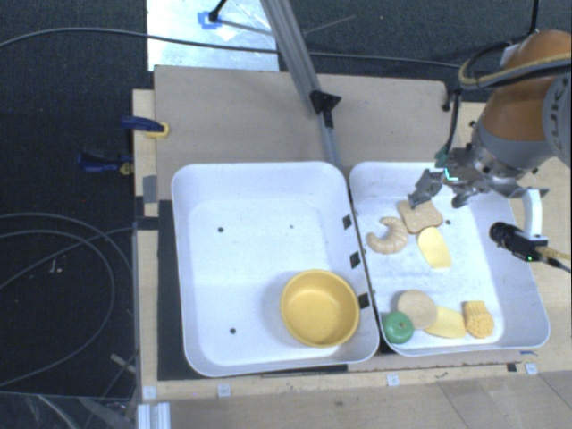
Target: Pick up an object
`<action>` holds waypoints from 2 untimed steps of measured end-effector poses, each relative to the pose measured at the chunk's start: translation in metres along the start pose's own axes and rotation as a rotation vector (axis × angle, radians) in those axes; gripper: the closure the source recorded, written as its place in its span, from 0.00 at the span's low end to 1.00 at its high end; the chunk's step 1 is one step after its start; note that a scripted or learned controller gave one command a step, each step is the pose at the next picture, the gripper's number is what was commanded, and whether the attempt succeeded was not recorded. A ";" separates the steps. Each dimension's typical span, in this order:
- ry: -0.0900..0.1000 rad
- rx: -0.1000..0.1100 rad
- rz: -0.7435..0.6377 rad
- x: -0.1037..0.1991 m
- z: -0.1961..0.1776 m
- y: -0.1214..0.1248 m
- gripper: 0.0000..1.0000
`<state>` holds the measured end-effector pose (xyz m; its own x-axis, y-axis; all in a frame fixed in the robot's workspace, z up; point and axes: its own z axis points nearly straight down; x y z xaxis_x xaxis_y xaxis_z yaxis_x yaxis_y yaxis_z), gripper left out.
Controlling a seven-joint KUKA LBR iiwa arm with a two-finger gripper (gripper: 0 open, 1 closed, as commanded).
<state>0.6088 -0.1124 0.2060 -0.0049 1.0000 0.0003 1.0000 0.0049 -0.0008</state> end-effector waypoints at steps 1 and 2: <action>0.000 -0.001 0.000 0.000 -0.001 0.000 0.00; -0.001 -0.001 -0.002 0.003 0.045 0.009 0.00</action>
<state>0.6178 -0.1096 0.1612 -0.0073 1.0000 -0.0005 1.0000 0.0073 0.0002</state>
